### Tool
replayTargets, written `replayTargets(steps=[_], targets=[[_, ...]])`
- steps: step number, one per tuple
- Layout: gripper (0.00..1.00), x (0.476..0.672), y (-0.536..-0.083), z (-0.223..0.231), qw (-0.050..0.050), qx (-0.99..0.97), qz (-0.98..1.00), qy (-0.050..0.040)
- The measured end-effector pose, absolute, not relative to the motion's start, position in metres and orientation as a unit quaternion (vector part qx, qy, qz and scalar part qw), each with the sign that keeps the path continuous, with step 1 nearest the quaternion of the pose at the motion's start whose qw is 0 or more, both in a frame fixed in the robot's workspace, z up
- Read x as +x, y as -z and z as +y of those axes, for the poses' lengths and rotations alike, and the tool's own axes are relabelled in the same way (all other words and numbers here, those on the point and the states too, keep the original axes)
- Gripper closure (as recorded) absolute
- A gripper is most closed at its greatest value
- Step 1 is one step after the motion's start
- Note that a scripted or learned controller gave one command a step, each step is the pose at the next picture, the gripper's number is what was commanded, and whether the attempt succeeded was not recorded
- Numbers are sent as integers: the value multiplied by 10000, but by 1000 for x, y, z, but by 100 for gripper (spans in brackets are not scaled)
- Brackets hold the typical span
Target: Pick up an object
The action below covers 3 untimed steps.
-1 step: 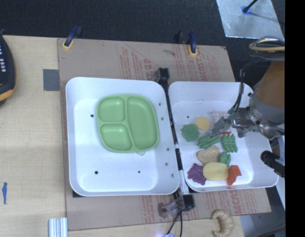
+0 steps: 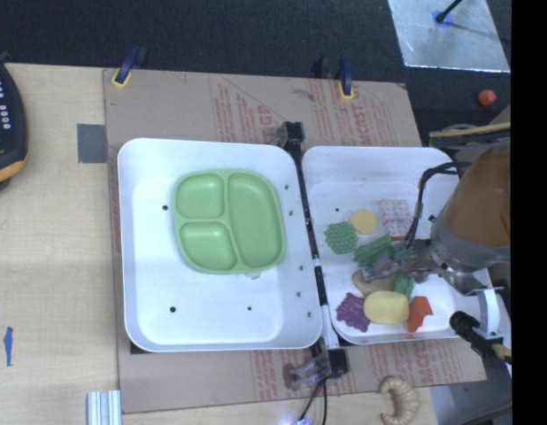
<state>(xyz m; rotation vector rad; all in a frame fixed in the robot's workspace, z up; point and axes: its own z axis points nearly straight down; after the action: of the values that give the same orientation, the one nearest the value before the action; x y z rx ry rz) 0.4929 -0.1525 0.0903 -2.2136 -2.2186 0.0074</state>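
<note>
Faint red print runs across the brown cardboard sheet [image 2: 256, 104] under the bins, too blurred to read. A small card w/ reddish print [image 2: 395, 217] lies in the right white bin [image 2: 380, 159]; illegible. The dark handheld controller [image 2: 3, 122] at left edge has button rows, no readable chars.

**Two bins, one plate, a heap of toy food**

Running the count: two white bins side by side, the left bin [image 2: 150, 326] and the right bin [image 2: 344, 162]. In the left, one green divided plate [image 2: 229, 220], three compartments. Over in the right: one green bumpy piece [image 2: 341, 236], one small yellow piece [image 2: 364, 221], one larger yellow piece [image 2: 386, 307], one purple grape bunch [image 2: 351, 311], one orange-red piece [image 2: 419, 313], at least two dark green pieces [image 2: 373, 252] bunched together, exact number hard to tell. Three clamps on the cardboard's far edge: one yellow [image 2: 126, 67], two blue [image 2: 345, 81].
</note>
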Motion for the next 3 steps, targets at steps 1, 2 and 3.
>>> replayTargets(steps=[1, 2, 3], targets=[[100, 495, -106, -153, 13, -7043, -7099, -9], [0, 495, -106, -152, 12, -7044, -7098, -8], [0, 477, -94, -140, -24, -7070, -7073, 6]])
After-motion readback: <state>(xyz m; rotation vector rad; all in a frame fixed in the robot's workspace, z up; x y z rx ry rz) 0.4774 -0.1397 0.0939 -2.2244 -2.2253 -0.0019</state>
